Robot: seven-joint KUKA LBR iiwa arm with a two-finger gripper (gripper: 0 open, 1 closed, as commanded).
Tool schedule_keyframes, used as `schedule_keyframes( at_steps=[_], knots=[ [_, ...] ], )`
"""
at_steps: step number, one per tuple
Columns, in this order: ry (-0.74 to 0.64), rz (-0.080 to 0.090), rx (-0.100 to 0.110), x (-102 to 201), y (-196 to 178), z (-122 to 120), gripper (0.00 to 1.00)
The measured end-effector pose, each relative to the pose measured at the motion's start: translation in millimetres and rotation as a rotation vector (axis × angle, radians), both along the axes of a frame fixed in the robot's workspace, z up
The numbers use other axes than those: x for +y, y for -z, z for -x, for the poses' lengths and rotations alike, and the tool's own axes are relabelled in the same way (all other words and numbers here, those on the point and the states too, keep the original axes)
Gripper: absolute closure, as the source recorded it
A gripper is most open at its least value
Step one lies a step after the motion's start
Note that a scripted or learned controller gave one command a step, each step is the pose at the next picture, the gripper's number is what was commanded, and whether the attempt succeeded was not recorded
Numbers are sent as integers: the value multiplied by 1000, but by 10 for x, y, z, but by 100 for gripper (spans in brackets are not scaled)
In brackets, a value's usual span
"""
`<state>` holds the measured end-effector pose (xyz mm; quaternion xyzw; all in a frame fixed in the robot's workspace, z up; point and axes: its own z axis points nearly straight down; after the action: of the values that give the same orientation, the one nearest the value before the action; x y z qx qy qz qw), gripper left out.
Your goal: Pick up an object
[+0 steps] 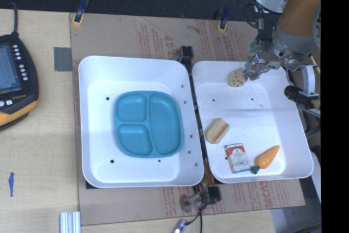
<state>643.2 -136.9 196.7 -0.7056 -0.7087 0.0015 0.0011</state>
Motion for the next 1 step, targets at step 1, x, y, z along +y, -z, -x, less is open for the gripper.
schedule_keyframes(
  at_steps=[1],
  knots=[
    [-2,0,1,-3,-105,-2,100]
  ],
)
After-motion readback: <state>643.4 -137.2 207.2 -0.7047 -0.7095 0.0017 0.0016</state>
